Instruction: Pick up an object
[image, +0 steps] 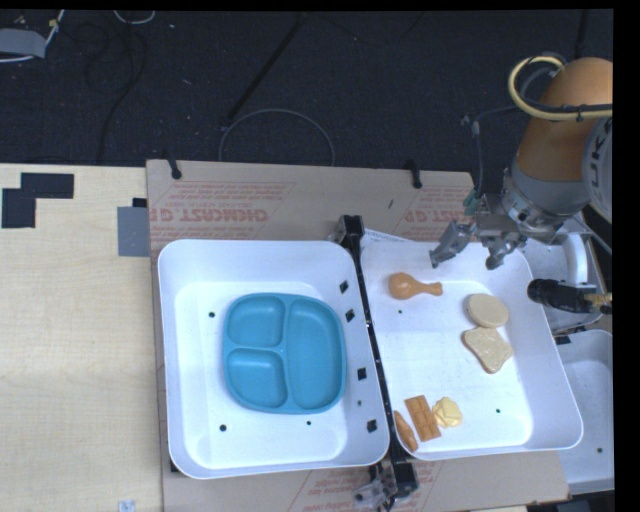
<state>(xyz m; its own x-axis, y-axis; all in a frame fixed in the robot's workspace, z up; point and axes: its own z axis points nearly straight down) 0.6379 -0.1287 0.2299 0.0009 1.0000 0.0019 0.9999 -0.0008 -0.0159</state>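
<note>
While the gripper (468, 252) hovers at upper right, its 2 fingers spread wide, nothing sits between them. A drumstick (413, 287) lies just below-left in the right bin (555, 400).

Blue divided plate (283, 352): smooth, glossy plastic, inside left bin (190, 270). Both bins: smooth white plastic, slight sheen. Beneath them, matt brown cardboard sheet (300, 200). Left of it, pale matt wood counter (70, 350).

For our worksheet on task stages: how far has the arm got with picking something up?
Done: nothing lifted; the drumstick and bread slices lie in the right bin. In hand: the gripper hovers open above that bin's far edge, holding nothing. Left: lower, close, lift.
</note>
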